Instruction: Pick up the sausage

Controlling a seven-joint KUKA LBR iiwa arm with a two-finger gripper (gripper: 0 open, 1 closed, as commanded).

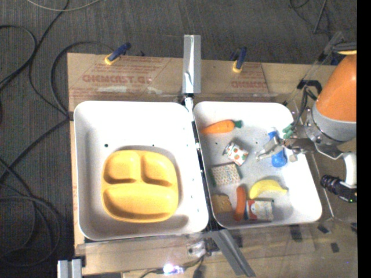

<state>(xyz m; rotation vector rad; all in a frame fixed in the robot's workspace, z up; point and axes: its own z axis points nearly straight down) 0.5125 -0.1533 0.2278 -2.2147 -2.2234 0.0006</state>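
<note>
Fingers (268,152) of the gripper (272,151) look parted, gripping nothing, above the right bin (301,213) — sausage (240,202) near its front edge, beside a can (259,209). Cardboard (139,77) lettering unreadable; dark carpet (87,22).

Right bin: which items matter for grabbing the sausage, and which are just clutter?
Job:
sausage, near the right bin's front edge
gripper, over the bin's right part

Lying about:
carrot
banana
can
small carton
waffle
blue piece
yellow tray, left bin
</note>
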